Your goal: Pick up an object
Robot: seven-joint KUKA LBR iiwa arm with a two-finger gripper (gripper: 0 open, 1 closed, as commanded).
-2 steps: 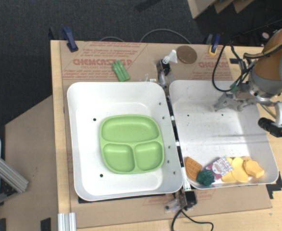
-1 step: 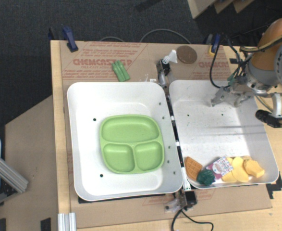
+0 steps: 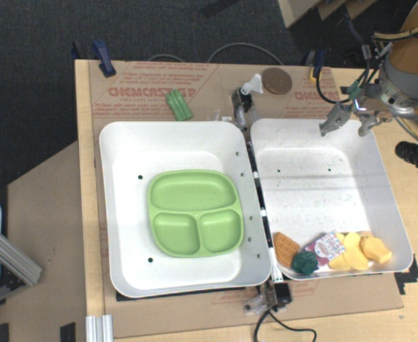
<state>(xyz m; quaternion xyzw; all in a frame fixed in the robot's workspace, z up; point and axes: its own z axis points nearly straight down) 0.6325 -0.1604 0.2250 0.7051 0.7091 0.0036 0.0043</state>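
Observation:
My gripper hangs open over the far right corner of the right bin, with nothing between its two fingers. Several small objects lie bunched along that bin's near edge, well away from the gripper: a tan waffle-like piece, a dark green lump, a pink and white packet and yellow pieces. A green divided plate lies in the middle of the left bin.
On the cardboard behind the bins rest a green clip-like piece and a brown disc. Clamps hold the board's far edge. A black fixture stands where the bins meet at the back.

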